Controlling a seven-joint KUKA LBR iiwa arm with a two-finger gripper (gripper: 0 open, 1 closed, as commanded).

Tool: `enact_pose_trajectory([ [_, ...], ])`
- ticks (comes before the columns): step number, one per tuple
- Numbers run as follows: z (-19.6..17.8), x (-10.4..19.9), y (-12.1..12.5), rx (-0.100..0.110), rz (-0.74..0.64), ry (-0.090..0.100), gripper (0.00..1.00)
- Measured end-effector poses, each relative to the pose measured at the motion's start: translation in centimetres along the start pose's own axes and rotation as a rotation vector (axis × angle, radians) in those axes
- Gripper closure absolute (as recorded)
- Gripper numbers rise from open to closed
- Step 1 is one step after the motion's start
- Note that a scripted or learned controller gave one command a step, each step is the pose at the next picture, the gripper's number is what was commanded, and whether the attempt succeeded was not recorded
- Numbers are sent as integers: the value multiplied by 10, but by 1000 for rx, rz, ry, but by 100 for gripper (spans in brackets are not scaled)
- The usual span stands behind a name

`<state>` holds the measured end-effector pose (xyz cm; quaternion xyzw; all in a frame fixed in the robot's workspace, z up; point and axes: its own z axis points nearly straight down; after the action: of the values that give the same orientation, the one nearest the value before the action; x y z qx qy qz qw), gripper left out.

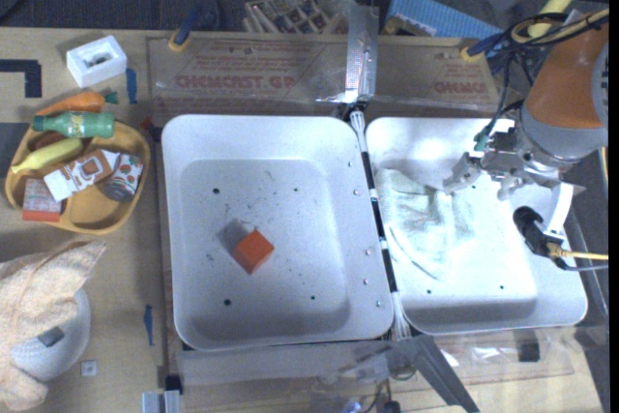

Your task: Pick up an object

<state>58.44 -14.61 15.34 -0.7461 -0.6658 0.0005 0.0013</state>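
An orange block [254, 250] lies in the left bin [193, 160], a little left of that bin's middle, with a grey shadow beside it. A crumpled clear plastic sheet [418, 220] lies on the left half of the right bin [484, 305]. My gripper [482, 183] hangs over the upper right part of the right bin, just right of the plastic and far from the orange block. Its fingers [458, 177] are open with nothing between them.
Left of the bins stands a yellow bowl [97, 213] of toy food and a green bottle. A white box [96, 60] sits behind it, and a beige cloth [44, 305] lies at the lower left. Cardboard panels [251, 73] line the back edge.
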Motion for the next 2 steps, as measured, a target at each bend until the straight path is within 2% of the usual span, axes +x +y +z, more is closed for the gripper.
enact_pose_trajectory([
  [1, -33, -15, 9, -6, -17, -2, 0],
  [2, 1, 18, -41, 2, 163, 1, 0],
])
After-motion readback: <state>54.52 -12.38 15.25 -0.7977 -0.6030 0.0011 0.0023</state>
